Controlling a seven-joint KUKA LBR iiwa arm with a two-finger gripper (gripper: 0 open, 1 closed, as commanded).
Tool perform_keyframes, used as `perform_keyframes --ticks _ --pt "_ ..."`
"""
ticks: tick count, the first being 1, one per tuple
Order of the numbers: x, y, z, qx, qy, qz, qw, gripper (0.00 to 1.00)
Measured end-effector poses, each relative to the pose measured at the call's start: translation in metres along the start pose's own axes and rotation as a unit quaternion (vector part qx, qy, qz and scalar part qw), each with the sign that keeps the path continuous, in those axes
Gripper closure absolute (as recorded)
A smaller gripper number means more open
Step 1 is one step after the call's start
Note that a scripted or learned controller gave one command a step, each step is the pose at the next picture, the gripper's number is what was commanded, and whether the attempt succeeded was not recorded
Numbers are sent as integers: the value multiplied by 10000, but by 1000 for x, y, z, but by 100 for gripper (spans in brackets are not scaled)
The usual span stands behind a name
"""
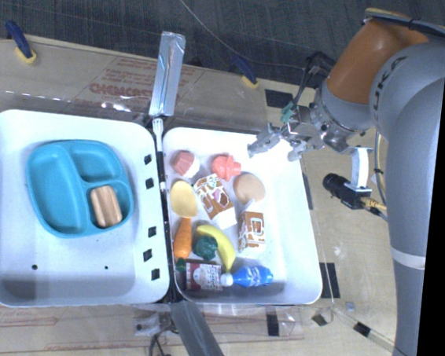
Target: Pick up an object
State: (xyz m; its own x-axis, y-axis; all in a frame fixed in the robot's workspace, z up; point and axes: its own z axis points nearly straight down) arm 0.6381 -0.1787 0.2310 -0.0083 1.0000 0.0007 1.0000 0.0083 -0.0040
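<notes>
The gripper (277, 143) hung over the far edge of the right bin (302, 245) with its jaws spread and nothing between them, so no toy was picked yet, and the nearest, a pink toy (225, 166), lay just below it.

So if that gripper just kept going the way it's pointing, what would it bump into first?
Probably the pink toy near the right bin's back edge; the gripper points down-left toward it, though depth is hard to judge.

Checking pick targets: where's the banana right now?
In the camera view, the banana lies in the right bin, toward its near end, between the carrot and the small carton, just above the blue bottle.
</notes>
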Motion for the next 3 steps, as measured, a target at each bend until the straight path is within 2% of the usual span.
perform_keyframes --ticks 1,2,3 --pt "53 -50 116 29 7 232 9997 0" --pt "80 -68 137 -34 -19 -2705 9627 0" --pt "96 -81 37 -43 -16 -2054 9787 0"
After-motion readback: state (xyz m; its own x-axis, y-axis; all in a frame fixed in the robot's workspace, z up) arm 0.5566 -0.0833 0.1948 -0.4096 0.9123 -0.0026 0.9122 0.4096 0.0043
